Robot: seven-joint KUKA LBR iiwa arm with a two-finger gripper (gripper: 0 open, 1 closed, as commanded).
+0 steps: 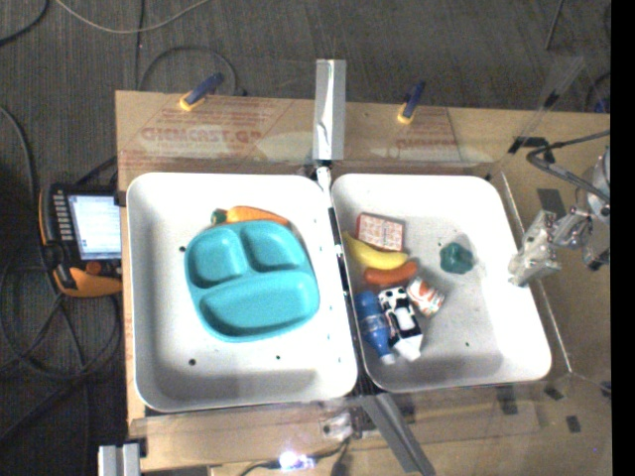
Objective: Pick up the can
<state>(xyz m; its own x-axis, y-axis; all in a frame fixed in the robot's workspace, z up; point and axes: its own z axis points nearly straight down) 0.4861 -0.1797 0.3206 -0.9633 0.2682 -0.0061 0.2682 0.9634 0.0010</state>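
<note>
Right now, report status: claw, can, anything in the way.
Claw at right bin's right rim, nothing between its fingers. Can lying in right bin, untouched. Crowded by banana, blue bottle, black-and-white box.

One fixed camera looks down from above the bench (198, 117) at a slight slant, set far enough back to take in both white bins whole. The left bin (159, 365) and right bin (496, 355) lie side by side across the middle of the view. Dark floor with cables (89, 8) fills the top, and the gripper (541, 251) enters at the right edge.
</note>
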